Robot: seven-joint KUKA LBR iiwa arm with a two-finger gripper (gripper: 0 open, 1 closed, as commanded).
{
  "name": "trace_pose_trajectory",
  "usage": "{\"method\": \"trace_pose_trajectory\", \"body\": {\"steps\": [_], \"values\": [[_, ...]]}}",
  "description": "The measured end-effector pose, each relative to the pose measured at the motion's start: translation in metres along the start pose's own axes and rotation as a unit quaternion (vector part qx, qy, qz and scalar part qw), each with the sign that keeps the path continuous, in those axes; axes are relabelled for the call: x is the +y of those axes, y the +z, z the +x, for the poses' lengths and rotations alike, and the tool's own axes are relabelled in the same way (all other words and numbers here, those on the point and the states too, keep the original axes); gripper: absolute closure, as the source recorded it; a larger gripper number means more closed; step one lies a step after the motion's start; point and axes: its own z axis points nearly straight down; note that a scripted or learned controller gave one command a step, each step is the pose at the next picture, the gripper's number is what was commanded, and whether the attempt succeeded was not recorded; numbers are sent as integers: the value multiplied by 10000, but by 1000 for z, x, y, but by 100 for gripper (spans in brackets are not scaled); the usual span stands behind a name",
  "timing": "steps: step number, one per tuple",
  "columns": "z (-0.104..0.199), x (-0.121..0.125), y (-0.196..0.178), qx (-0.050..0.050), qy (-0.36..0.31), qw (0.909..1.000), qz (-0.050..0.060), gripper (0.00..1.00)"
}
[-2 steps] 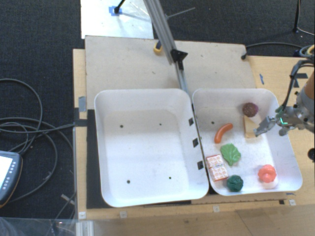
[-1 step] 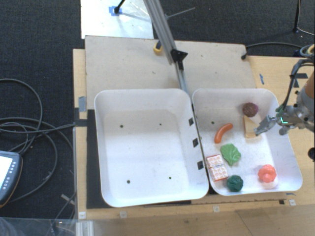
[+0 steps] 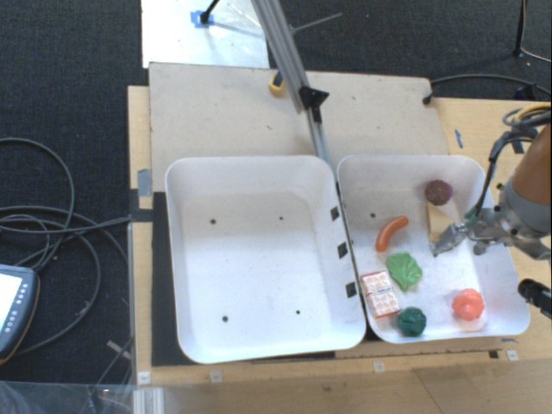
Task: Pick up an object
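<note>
We hover our gripper in the right bin, fingers apart and empty, just right of the green leaf; next we descend and close.

Two smooth white plastic bins sit on a matt, pale wooden bench. A brushed metal pole slants above dark, rough carpet.

— What lay around the desk?
— Dark carpet floor, with black cables looping far to the end effector's left.
— And behind?
— A pale board under a slanting metal pole.
</note>
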Motion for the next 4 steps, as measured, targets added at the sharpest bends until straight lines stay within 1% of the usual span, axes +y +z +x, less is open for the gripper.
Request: {"method": "trace_pose_trajectory", "body": {"steps": [1,2,3,4], "values": [[0,0,52,0,1,10000,-4,0],[-1,2,39,-13,-2,10000,-38,100],[-7,-5,-18,-21,3,10000,-54,100],[-8,-1,-63,-21,-21,10000,-54,100]]}}
